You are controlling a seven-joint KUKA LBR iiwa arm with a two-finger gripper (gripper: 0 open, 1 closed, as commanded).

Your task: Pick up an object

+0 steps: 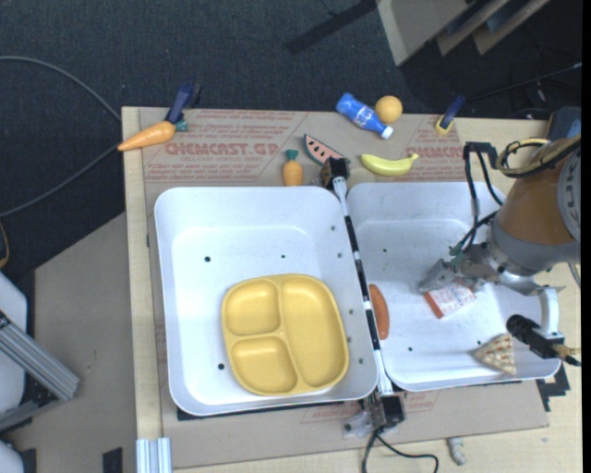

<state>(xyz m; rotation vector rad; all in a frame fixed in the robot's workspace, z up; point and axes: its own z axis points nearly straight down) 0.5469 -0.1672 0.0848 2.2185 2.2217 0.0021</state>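
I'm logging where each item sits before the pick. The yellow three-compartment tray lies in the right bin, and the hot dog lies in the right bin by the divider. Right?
Not quite. The camera view shows the yellow three-compartment tray in the left bin, not the right. The hot dog does lie in the right bin by the divider.

Dark blue-grey carpet around a pale wooden bench, cardboard boxes beyond.

A robotics lab is suggested: a wooden bench is set on dark carpet, two white bins are clamped side by side, and toy foods and loose cables are scattered around.
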